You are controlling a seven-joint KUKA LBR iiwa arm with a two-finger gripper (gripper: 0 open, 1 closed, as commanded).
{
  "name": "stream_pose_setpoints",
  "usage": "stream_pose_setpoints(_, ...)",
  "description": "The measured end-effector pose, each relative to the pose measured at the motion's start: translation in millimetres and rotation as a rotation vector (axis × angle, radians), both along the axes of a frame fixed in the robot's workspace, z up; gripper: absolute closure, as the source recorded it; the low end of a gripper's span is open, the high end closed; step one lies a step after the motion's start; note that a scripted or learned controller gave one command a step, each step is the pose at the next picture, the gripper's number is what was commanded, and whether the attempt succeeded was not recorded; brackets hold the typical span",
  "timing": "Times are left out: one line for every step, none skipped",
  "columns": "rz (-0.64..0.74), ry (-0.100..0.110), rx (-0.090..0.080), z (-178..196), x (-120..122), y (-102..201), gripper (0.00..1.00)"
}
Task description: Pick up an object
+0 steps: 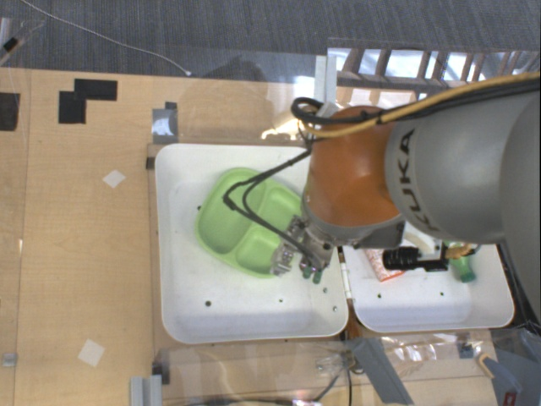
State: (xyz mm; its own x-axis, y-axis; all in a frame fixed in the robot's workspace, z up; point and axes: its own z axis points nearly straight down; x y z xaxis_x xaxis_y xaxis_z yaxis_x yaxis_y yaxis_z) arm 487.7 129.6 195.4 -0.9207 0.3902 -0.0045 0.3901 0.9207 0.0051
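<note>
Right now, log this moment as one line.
task: pick up an object | gripper: over right edge of green divided plate | plate: in left bin | grasp: not confirmed

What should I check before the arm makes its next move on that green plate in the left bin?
1. Hand at the green plate's right rim: ok.
2. Plate lying wholly inside the left bin: ok.
3. Plate gripped by the hand: cannot tell.
4. Plate's right side in plain sight: not ok, the arm covers it.
5. Small green thing in the right bin out of the hand's way: ok.
</note>
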Motion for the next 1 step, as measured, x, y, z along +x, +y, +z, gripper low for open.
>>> stream_pose_setpoints(-0.374,0.004,0.001,-17.8,-0.6,35.3,1.0)
